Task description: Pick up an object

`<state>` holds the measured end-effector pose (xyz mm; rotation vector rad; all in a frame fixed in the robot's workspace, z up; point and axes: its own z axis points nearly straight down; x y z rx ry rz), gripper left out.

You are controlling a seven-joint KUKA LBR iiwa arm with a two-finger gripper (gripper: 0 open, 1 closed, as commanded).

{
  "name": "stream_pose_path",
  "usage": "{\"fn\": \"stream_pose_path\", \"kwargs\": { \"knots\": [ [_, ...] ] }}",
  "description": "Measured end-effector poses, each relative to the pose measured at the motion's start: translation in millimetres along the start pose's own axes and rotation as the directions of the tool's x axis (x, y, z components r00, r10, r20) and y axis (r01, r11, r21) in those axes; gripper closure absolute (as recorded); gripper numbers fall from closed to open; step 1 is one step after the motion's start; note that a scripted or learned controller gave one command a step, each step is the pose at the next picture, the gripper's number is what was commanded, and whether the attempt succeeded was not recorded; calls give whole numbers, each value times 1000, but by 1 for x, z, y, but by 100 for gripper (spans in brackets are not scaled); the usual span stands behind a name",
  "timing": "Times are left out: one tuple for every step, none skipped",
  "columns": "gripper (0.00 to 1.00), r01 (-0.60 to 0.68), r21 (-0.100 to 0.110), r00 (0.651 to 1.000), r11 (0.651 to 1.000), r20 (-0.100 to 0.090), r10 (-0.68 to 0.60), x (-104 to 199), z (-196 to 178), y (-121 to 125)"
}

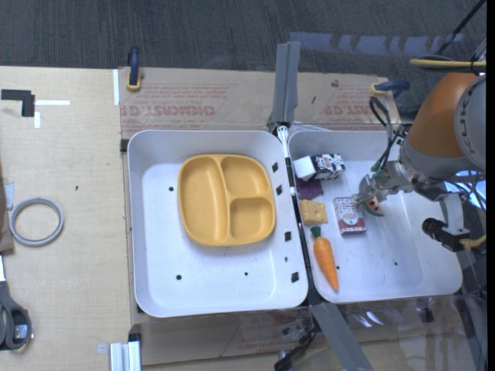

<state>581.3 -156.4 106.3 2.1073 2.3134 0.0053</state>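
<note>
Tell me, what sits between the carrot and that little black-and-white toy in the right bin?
In the camera view, a small tan block lies between the carrot and the black-and-white toy, close to the bin's left wall. A dark purple scrap lies just under the toy.

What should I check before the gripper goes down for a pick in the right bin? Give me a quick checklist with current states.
1. Gripper inside the right bin, beside the small red carton: ok.
2. Finger opening: cannot tell, too small and blurred.
3. Anything already between the fingers: cannot tell.
4. Red carton free of neighbours: ok, a gap separates it from the tan block.
5. Carrot out of the descent path: ok, it lies lower left, near the divider.
6. Yellow plate in the left bin, away from the arm: ok.
</note>
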Motion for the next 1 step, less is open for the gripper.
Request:
{"fn": "stream_pose_path", "kwargs": {
  "knots": [
    [100,-8,12,1000,1000,-5,9,52,-122,-38]
  ]
}}
